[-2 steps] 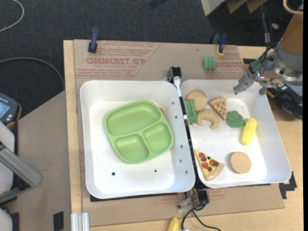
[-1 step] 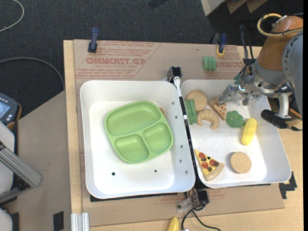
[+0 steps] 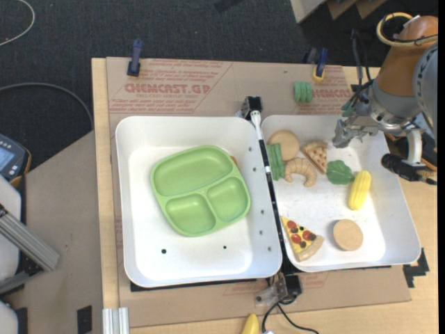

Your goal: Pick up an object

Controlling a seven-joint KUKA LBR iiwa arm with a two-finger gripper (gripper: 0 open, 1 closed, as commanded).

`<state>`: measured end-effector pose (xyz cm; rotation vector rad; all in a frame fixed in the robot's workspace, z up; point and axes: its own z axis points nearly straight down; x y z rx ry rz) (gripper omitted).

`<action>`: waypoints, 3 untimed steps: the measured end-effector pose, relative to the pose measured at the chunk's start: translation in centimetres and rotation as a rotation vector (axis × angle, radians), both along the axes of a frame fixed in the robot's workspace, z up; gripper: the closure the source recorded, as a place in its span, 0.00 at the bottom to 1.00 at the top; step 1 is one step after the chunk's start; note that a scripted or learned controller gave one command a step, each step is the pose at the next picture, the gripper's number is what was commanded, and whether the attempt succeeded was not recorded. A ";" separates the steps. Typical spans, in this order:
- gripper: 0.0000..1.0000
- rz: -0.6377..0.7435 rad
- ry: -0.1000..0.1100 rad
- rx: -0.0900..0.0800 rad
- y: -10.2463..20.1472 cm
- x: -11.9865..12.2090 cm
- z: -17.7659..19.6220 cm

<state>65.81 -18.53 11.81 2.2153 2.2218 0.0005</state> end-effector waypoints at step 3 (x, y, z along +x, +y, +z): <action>1.00 -0.007 -0.002 -0.001 -4.2 -4.0 8.8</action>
